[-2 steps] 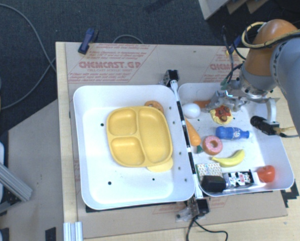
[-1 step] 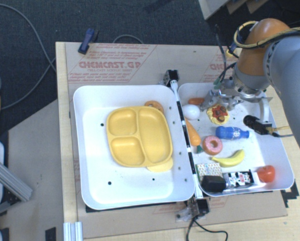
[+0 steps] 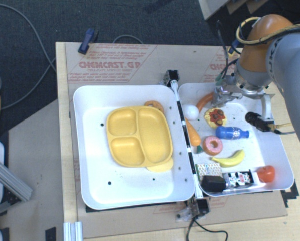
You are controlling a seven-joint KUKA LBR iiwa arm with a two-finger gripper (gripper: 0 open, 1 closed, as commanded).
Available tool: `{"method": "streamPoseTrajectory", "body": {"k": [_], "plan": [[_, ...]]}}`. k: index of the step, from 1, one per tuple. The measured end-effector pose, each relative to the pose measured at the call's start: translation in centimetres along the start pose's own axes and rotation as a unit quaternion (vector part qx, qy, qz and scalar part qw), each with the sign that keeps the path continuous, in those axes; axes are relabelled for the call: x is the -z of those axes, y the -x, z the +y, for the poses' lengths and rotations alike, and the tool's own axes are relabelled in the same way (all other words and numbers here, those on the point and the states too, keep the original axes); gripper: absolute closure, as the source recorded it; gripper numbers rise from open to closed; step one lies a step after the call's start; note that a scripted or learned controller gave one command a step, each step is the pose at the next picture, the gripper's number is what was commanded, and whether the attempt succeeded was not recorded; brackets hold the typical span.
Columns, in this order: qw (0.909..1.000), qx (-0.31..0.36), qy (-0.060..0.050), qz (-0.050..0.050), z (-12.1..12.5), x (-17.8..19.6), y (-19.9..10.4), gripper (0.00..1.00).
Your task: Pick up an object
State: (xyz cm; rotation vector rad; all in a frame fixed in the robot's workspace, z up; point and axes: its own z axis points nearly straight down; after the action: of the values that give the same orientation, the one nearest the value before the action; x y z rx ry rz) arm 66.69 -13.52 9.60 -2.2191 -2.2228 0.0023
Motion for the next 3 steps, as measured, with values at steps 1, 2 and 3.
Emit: {"method": "streamPoseTrajectory", "body": {"k": [1, 2, 3], "plan": [[1.0, -0.001, 0.0, 0.001, -9.8, 3.4, -0.1, 1.0], [1.0, -0.001, 0.0, 0.001, -9.8, 3.3, -0.2, 0.0], [1.0, -0.001, 0.002, 0.0, -8.1, -0.9, -2.9, 0.0]]}}
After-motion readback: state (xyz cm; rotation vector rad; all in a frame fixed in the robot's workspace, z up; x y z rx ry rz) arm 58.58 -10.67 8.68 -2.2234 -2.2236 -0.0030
